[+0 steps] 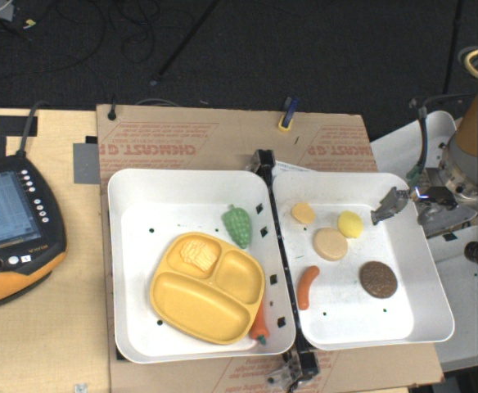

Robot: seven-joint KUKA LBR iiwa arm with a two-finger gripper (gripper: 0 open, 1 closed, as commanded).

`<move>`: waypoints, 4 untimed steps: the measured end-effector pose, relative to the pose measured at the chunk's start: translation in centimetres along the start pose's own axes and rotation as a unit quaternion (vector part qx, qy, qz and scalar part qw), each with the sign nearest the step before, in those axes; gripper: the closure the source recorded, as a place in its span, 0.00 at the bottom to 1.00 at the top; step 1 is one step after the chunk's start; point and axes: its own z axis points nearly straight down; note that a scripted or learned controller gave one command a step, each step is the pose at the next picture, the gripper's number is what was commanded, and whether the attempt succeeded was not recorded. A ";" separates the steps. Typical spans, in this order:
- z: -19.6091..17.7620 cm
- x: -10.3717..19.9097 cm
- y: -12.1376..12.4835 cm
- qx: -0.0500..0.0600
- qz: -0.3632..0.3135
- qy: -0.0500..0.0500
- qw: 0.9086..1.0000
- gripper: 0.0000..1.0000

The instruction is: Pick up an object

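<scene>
The small yellow lemon-shaped toy (pixel 350 224) is seen lying in the right-hand shallow white bin (pixel 435 301), toward its far right part, touching or just beside the pale tan round disc (pixel 331 244) and nearest of all items to the two-finger gripper (pixel 399 203). The gripper is shown at the bin's right rim, above the bin wall; whether it is released or clenched cannot be told, and nothing is seen held in it. The toy is judged to be light, rigid moulded plastic with a smooth, somewhat slippery skin, best taken across its narrower middle. Its long axis appears to run slightly aslant from upper left to lower right, though the shape is nearly round and which end leads cannot be told. Also pictured in that bin are a small orange-yellow lump (pixel 303 213), a dark brown round patty (pixel 379 279) and an orange-red sausage (pixel 307 287). A yellow compartment tray (pixel 210 293) and a green bumpy vegetable toy (pixel 238 226) are seen in the left bin (pixel 133 219).
</scene>
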 end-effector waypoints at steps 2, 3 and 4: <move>-2.4 5.1 4.0 -0.002 -0.003 0.000 1.000 1.00; -9.3 8.0 -3.2 -0.003 -0.001 0.000 1.000 1.00; -5.3 9.2 4.5 0.000 0.000 -0.001 1.000 1.00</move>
